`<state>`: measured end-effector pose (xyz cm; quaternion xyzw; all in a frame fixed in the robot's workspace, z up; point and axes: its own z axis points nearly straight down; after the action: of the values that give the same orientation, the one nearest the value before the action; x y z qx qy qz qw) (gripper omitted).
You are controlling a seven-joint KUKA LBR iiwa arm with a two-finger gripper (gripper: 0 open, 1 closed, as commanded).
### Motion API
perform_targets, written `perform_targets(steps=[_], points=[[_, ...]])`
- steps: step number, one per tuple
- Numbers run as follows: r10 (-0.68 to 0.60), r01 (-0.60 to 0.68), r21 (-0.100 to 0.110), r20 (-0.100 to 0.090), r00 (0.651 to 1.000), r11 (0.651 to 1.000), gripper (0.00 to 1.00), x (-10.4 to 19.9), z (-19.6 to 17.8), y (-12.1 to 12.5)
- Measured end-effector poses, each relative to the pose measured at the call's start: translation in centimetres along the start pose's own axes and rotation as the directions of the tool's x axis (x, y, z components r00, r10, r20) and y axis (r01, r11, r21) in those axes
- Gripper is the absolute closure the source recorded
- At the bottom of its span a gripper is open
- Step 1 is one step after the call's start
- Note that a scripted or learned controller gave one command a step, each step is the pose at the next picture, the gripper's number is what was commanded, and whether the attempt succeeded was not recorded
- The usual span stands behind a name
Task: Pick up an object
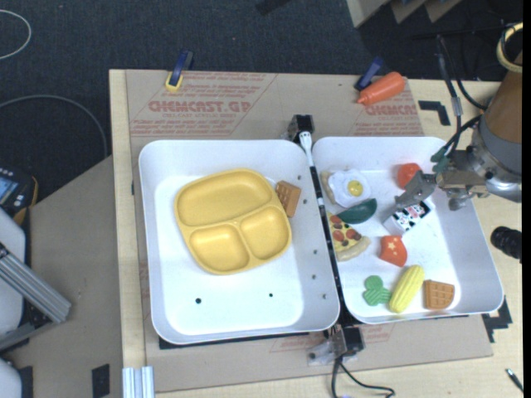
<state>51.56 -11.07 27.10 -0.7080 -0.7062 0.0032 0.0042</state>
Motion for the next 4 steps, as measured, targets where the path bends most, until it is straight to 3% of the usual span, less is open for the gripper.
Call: perform_targets(steps=[1,4], points=[[-0.002,0.002,-0.011,0.002,1.000,1.000,0.00,0.0,-0.5,0.2],[-0.002,0.002,-0.003,-0.001,1.000,1.000,0.00,0.8,16.8,0.5]])
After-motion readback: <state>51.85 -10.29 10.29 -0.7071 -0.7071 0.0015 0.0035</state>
